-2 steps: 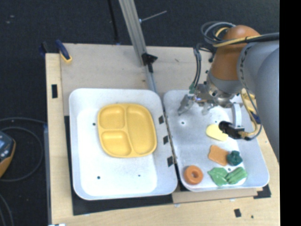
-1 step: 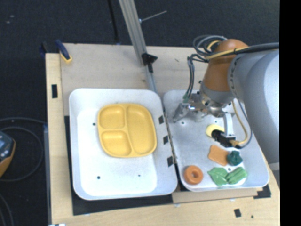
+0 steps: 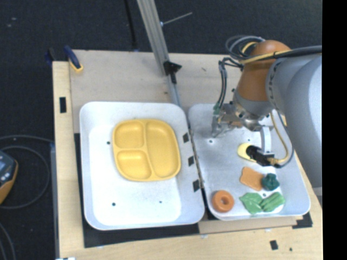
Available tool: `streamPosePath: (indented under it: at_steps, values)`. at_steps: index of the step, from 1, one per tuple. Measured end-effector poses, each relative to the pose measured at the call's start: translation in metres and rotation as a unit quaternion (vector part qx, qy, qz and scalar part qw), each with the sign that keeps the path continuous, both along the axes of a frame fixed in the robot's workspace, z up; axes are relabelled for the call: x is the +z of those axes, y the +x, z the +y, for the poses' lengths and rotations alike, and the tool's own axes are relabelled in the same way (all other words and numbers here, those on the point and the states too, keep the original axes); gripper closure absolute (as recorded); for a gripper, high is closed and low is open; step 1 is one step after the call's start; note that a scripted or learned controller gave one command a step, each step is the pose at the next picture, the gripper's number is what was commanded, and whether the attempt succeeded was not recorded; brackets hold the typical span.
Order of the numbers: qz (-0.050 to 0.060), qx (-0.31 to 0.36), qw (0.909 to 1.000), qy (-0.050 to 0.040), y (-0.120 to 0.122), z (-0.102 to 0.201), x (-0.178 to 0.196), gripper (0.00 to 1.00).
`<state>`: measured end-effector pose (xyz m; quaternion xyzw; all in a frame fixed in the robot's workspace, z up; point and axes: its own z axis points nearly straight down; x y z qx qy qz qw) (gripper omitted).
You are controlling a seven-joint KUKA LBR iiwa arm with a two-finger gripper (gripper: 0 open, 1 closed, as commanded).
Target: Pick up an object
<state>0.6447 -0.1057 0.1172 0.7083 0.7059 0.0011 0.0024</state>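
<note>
Hovering over the bare far corner of the right bin (image 3: 217,161) (the corner next to the left bin): tool (image 3: 216,128), opening cannot be told, nothing seen in it.

Candidates, all in the right bin and well apart from the tool:

- Item 1: orange ring (image 3: 222,200). It lies flat at the near corner beside the left bin, just clear of the wall. Probably light and firm. Take it across one side of the ring, through the hole.
- Item 2: green pieces (image 3: 262,202). They lie along the near edge, touching each other. They look soft and likely to shift.
- Item 3: orange slab (image 3: 250,177). It touches a dark teal lump (image 3: 270,182). Thin, so hard to get under.

Left bin (image 3: 97,199): yellow divided plate (image 3: 146,149), wide and probably slippery, a poor choice.
</note>
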Motion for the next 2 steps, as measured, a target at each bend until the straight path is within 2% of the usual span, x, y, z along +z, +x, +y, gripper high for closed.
streamPosePath:
  at_steps: [1, 2]
  values:
    - [-0.001, 0.000, 1.0000, 0.0002, -0.008, -0.004, 0.052, 1.00]
    - [-0.002, 0.003, 1.0000, 0.0001, -0.007, -0.002, 0.117, 1.00]
